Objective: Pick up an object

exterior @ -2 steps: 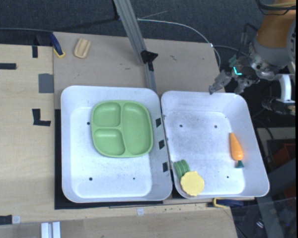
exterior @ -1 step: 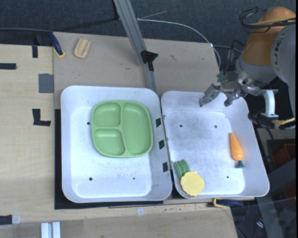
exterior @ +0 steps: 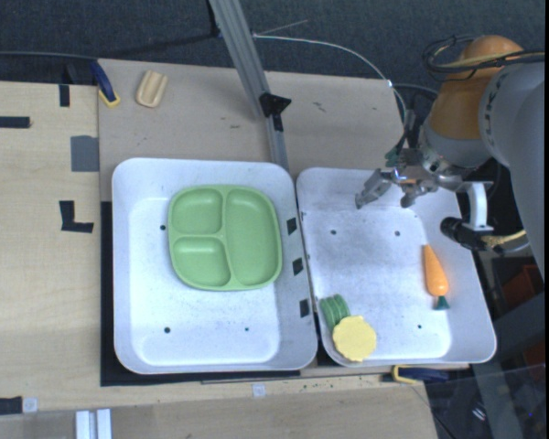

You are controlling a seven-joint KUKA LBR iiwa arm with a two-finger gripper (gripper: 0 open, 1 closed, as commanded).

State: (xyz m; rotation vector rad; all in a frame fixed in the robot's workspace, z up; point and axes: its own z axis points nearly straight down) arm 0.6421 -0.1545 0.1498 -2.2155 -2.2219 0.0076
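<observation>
My gripper (exterior: 385, 194) hangs over the far edge of the right bin (exterior: 384, 254), its two fingers spread apart and nothing between them. An orange carrot (exterior: 434, 273) lies near the right bin's right side, below and to the right of the gripper. A yellow round piece (exterior: 355, 338) with a green ridged part (exterior: 333, 309) beside it sits at the bin's near left corner. A green divided plate (exterior: 225, 236) rests in the left bin (exterior: 142, 273).
A grey metal post (exterior: 247, 53) slants down to the gap between the bins. A tan block (exterior: 151, 89) and a blue-and-yellow item (exterior: 104, 84) lie on the bench beyond the left bin. The arm's grey and orange body (exterior: 480, 99) stands at the right.
</observation>
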